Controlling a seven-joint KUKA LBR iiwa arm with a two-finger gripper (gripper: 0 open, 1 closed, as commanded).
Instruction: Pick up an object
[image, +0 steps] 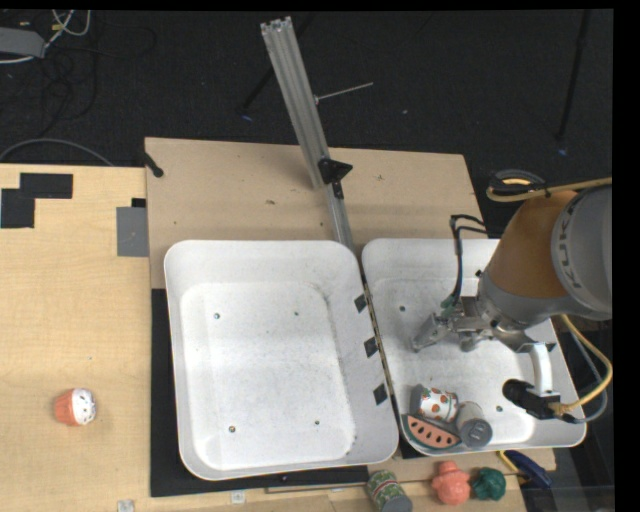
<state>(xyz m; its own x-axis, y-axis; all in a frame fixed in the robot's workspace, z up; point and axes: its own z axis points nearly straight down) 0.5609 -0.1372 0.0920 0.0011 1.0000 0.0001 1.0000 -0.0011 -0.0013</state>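
Observation:
My gripper (447, 338) hangs low over the middle of the right bin (400, 270), its fingers spread open with nothing between them. Below it, in that bin's near corner, lie a small red and white can-like toy (437, 404), a watermelon slice (432, 434) and a grey round piece (475, 433). These three sit close together, a short way nearer the front edge than the gripper. The grey arm with its orange band (530, 255) comes in from the right.
The left bin (200, 270) lies beside the right one, with black clips along their shared wall. An orange and white ball (75, 407) rests on the wooden bench at far left. Small toys (450, 484) lie outside the front rim. A metal rail (300, 100) slants behind the bins.

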